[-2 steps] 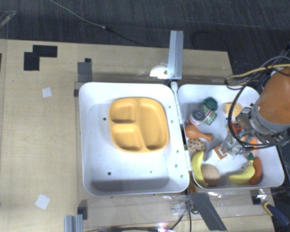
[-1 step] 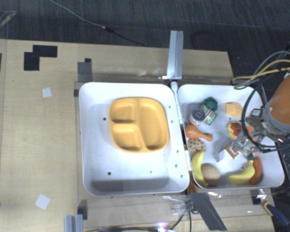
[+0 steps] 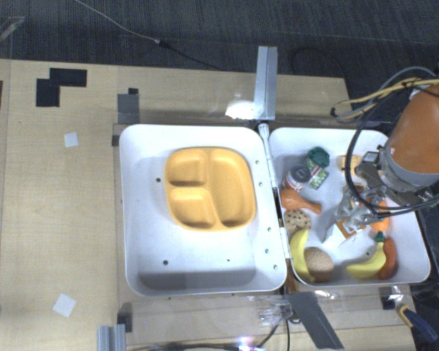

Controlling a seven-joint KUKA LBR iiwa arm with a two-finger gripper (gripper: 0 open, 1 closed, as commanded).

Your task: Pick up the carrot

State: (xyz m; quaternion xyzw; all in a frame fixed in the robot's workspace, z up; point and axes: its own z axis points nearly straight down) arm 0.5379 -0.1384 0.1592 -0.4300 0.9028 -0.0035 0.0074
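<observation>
Carrot (image 3: 388,257) lies against right bin (image 3: 417,273) front edge, near pincer (image 3: 353,214), whose spread I cannot tell.

Bright, even light falls from overhead. The white left bin (image 3: 139,196) is nearly washed out, with a soft grey shadow along its near wall. A glare spot sits on the bench (image 3: 44,210) at the bins' far edge. Small things are soft, slightly blurred.

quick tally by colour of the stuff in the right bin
yellow: 2, banana and banana
orange: 2, carrot and an orange piece
green: 1, bottle
brown: 2, cookie and round piece
total: 7
</observation>
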